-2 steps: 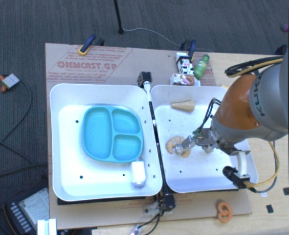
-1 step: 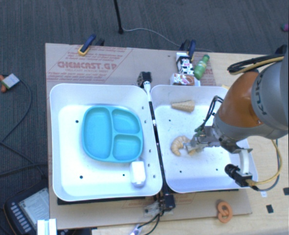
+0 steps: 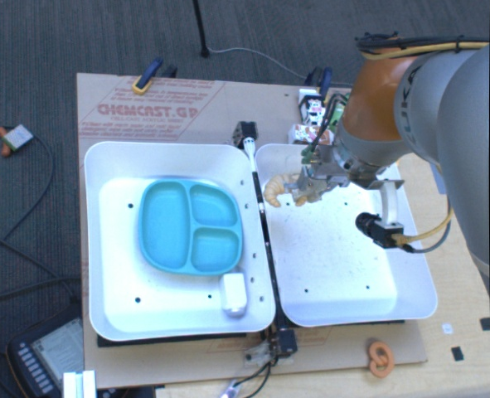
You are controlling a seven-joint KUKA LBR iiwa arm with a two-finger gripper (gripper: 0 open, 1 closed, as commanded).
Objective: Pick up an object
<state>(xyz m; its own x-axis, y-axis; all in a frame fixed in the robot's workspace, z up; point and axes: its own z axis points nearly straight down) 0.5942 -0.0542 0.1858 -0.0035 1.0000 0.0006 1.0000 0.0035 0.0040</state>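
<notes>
The arm (image 3: 410, 98) reaches in from the right and hangs over the far-left part of the right bin (image 3: 352, 305). Its jaws (image 3: 304, 191) sit low, just beside a small tan curled object (image 3: 274, 193) — shrimp-shaped, lying near the bin's left wall at the far end. The metal of the jaws and the tan thing run together from this angle; I cannot tell how far open the jaws are, nor whether anything is held between them.

Left bin (image 3: 112, 305): a blue divided plate (image 3: 191, 226) with three compartments lies flat in the middle. A small white block (image 3: 234, 293) lies just beside the plate's near-right corner, close to the bin wall.

A black fitting with a yellowish hose (image 3: 390, 230) hangs off the arm above the right bin's right side.

On the table (image 3: 145, 110), outside the bins: a blue-and-yellow clamp (image 3: 149, 73) at the far-left corner, a black clip (image 3: 246, 133) at the far end between the bins, an orange ring (image 3: 380, 358) on the near edge — well apart from the jaws.
</notes>
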